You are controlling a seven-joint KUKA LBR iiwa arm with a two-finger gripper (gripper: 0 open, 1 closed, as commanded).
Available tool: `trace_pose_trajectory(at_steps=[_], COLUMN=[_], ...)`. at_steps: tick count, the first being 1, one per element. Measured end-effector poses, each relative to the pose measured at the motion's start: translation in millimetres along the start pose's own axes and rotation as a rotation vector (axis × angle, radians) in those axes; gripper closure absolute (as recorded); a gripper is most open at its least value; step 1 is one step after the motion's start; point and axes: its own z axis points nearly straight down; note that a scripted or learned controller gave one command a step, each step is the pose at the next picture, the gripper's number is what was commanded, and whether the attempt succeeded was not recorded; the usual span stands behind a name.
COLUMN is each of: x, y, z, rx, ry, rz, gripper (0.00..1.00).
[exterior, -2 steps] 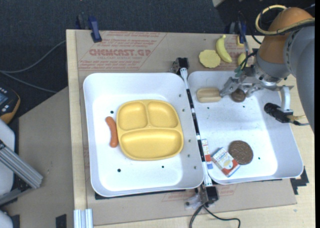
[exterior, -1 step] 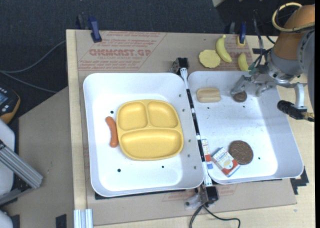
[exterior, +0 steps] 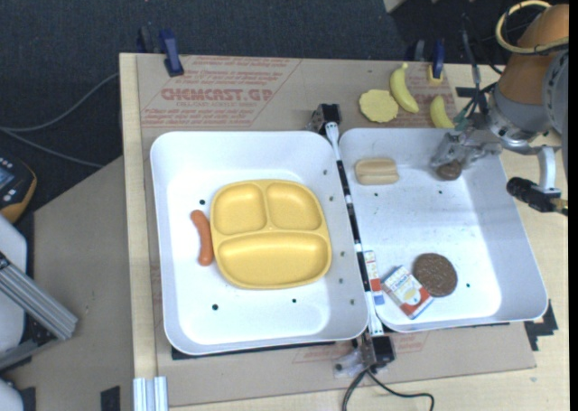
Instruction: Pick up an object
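Two shallow white bins sit side by side on a bench, seen from above at a slant. The left bin (exterior: 181,310) holds a yellow divided plate (exterior: 269,233) near its middle, with an orange toy sausage (exterior: 203,238) lying just beside the plate's left edge. The right bin (exterior: 506,247) holds a tan bread roll (exterior: 376,171) near its far left corner, a brown round cookie (exterior: 435,275) toward the near side, and a small red and white carton (exterior: 404,291) touching the cookie's left edge. Beyond the right bin, on the bench, lie a yellow round slice (exterior: 378,106) and two yellow bananas (exterior: 404,89).

The grey arm reaches in from the right, and its gripper (exterior: 449,165) is low over the far part of the right bin, above a small dark object (exterior: 448,170). Whether the claw is apart or together cannot be told here.

This looks like the approach or grasp step, with nothing visibly lifted. The next move likely calls for closing squarely on that small dark object, then lifting straight up.
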Motion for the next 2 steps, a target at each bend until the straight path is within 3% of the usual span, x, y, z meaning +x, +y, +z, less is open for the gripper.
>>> trace_pose_trajectory(at_steps=[1,2], x=[91.2,160.1], y=[-28.2,-48.2], z=[-39.8,-114.3], rx=[0.003,-0.003], ry=[0.006,0.004], rz=[-0.005,-0.005], gripper=[1.0,1.0])
